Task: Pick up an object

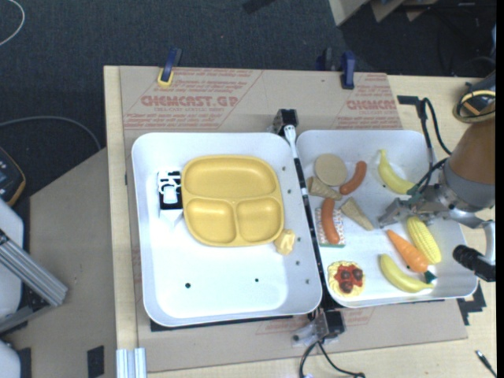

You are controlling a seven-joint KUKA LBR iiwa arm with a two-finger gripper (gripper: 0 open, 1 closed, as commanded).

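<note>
The right bin (pixel 417 144) holds toy food. A round bun (pixel 331 168), a red sausage (pixel 353 177) and a banana (pixel 391 173) lie toward the back. A second sausage (pixel 329 221) and a cheese wedge (pixel 359 214) sit mid-bin. A carrot (pixel 405 250), a corn cob (pixel 424 239), another banana (pixel 403 275) and a small pizza (pixel 346 278) lie at the front. My gripper (pixel 391 213) hangs low over the bin's middle, just right of the cheese wedge and above the carrot. Nothing shows in its grasp.
The left bin (pixel 228 298) bears a yellow divided plate (pixel 233 198), a small yellow piece (pixel 285 243) at the plate's front right corner, and a black-and-white tag (pixel 169 191). The grey arm with its orange band (pixel 476 164) crosses the right bin's right rim.
</note>
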